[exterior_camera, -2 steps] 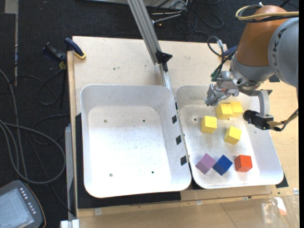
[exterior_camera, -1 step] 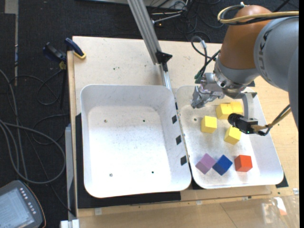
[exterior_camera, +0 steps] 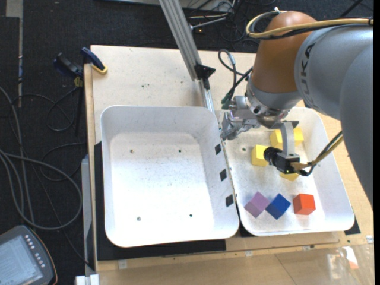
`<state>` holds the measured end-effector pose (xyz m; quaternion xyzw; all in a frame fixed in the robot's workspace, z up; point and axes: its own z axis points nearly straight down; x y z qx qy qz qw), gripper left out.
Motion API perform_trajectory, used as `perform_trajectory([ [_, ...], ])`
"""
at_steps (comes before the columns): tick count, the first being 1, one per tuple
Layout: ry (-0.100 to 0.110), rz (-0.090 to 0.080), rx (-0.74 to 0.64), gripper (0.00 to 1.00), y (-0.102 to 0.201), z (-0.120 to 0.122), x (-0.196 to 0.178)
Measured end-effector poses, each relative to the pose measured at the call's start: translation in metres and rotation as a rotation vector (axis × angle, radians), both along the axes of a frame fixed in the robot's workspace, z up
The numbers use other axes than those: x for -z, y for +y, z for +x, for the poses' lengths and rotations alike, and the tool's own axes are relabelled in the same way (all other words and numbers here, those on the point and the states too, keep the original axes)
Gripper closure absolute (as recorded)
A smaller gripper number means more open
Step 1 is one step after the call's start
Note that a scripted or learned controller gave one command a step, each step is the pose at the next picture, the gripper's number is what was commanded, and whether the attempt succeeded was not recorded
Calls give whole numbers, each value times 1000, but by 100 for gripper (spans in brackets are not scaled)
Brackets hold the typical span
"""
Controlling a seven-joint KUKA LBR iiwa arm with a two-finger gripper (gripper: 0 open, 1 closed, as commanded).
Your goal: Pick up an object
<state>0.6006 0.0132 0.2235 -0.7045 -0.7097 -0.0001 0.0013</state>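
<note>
Yellow block (exterior_camera: 259,156) flat in right bin (exterior_camera: 328,189), seemingly squarish, no clear long axis; end effector (exterior_camera: 233,123) nearby, opening unreadable.

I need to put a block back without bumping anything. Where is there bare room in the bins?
The left bin floor is bare from wall to wall. The right bin is crowded: purple cube, blue cube and orange cube line its near edge, yellow blocks sit mid-bin under the arm. Only a narrow strip between them is free.

Robotics lab bench.
A KUKA arm (exterior_camera: 332,58) reaches over 2 white bins (exterior_camera: 154,171); cables (exterior_camera: 35,159) trail across dark carpet (exterior_camera: 41,16) beside a control pendant (exterior_camera: 21,257).
</note>
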Motion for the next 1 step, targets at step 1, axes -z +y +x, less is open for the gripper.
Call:
perform_trajectory([
  [1,1,0,0,100,53,-24,3],
])
